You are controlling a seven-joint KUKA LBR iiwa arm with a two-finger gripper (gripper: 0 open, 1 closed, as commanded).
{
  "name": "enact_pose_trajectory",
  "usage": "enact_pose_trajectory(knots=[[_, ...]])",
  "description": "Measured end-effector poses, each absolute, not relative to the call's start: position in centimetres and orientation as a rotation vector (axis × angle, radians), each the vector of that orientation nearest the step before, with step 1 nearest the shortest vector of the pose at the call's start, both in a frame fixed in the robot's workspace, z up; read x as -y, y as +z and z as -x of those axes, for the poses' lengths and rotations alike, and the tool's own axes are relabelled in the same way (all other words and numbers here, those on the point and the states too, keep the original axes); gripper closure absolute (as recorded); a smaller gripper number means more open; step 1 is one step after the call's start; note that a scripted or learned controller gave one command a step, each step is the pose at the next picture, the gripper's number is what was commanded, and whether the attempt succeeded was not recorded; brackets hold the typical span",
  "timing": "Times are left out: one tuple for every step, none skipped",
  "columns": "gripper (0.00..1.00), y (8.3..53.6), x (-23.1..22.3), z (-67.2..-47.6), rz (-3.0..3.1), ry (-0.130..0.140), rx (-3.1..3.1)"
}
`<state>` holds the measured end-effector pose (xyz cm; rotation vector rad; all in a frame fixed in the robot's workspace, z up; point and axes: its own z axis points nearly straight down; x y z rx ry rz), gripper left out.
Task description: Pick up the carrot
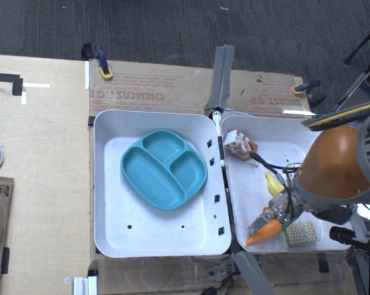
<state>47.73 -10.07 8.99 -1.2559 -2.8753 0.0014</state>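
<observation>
— What lettering do we record on the bench?
— We note red print on the cardboard sheet [193,89] at the far side of the bins; it appears upside down, and we cannot read it with certainty.
— Anything else?
— Partial letters on the arm [367,142], too cropped to read.

Orange carrot [264,232]; yellow banana [273,184]; turquoise divided plate [164,168]; white bins [107,189]; pale sponge [300,232] speckled with green and red dots; red-and-white crinkled wrapper [240,145]; blue-and-yellow clamp [103,63]; tan wooden bench [38,156]; dark grey carpet [148,20].
</observation>
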Motion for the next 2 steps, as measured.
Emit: enact_pose_trajectory(knots=[[1.0,9.7,10.1,-47.8,1.261,-0.001,2.873],[1.0,22.2,2.4,-47.9,1.145,0.001,2.925]])
